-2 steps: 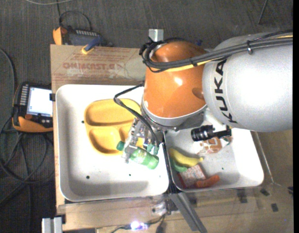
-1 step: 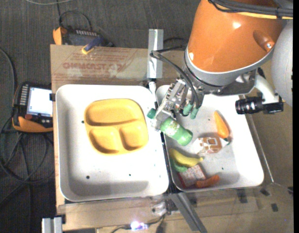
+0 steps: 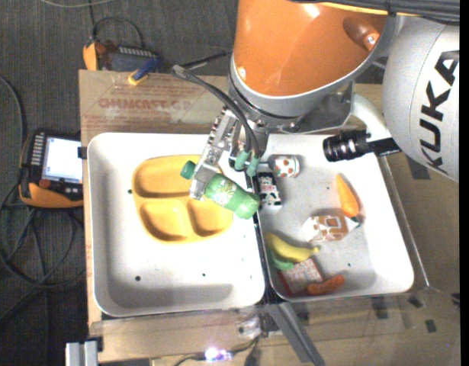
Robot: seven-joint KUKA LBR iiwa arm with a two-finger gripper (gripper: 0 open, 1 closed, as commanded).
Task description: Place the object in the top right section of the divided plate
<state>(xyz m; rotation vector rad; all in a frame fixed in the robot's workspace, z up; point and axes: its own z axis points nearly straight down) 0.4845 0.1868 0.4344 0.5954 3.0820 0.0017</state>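
A yellow divided plate (image 3: 167, 204) lies in the left bin (image 3: 120, 273), toward its upper middle. A green bottle (image 3: 228, 194) with a green cap hangs tilted over the plate's right side, cap pointing up-left. My gripper (image 3: 219, 175) reaches down from the big orange wrist and is shut on the bottle, with a grey metal finger (image 3: 206, 166) across its neck. The bottle's lower end overhangs the wall between the two bins. The plate's top right section lies partly under the bottle and finger.
The right bin (image 3: 394, 258) holds a banana (image 3: 291, 248), a carrot (image 3: 347, 194), a small carton (image 3: 331, 227), a red-dotted white cup (image 3: 286, 166), a black-and-white figure (image 3: 269, 192) and red and orange bits near its front. A handheld screen (image 3: 55, 166) lies left of the bench.
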